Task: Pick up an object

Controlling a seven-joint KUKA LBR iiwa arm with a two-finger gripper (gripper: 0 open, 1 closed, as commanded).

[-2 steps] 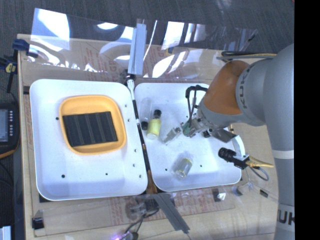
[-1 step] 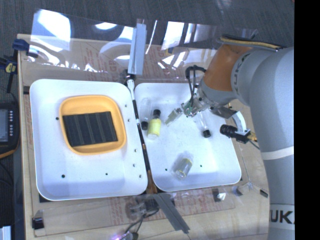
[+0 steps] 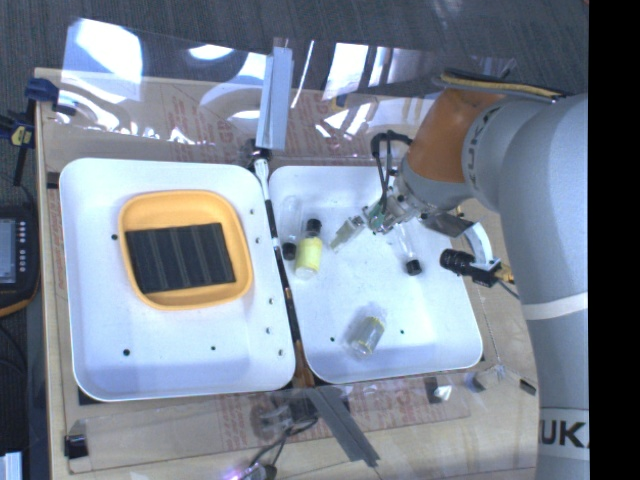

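1. Camera view, containers: two shallow white bins sit side by side. The left bin [image 3: 90,348] holds one yellow tray [image 3: 135,218]. One black ribbed insert [image 3: 185,256] lies in that tray.
2. Right bin [image 3: 440,338]: this bin holds the loose items to pick from. Count them as follows:
   - One yellow bottle [image 3: 308,258] with a dark cap, lying near the bin's left wall.
   - One small black piece [image 3: 288,251], just beside the bottle on the wall side.
   - One clear cup [image 3: 365,333], lying on its side near the front of the bin, well apart from the bottle.
3. Gripper [image 3: 385,218]: you will find it low over the back half of the right bin, between the yellow bottle and the bin's right wall and apart from both. You cannot tell from this view whether it is spread or pressed together. The yellow bottle and the clear cup both rest on the bin floor.
4. Writing: the arm [image 3: 530,188] reaches in from the right, grey with an orange band above the wrist. You can read the letters "UK" on its casing at the lower right, where the word is cut off.
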